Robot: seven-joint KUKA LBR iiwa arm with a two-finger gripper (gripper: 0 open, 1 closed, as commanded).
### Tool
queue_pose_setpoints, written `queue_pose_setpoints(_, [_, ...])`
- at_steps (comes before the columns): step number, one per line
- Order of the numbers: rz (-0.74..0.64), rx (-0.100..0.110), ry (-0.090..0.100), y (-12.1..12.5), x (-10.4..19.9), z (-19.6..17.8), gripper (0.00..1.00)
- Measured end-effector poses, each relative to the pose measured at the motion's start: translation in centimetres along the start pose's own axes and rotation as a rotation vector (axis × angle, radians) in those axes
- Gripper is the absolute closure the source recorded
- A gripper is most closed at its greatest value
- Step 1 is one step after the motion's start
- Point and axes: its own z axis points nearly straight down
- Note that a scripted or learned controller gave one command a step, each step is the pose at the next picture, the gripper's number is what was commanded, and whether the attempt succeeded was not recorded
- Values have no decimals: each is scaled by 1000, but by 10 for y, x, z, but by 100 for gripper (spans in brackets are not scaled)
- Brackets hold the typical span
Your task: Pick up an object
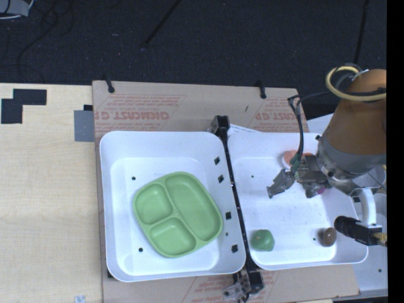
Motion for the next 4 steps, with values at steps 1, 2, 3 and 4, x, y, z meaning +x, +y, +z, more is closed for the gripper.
queue_pose_setpoints(1, [-2,-12,-1,2,0,-6,0])
queue_pose_setpoints(2, [0,-8,-1,5,-10,47,0])
queue_pose_setpoints(3, [-1,-5,0,1,-7,112,0])
queue_pose_setpoints(4, [-1,-12,-1,1,-6,157,0])
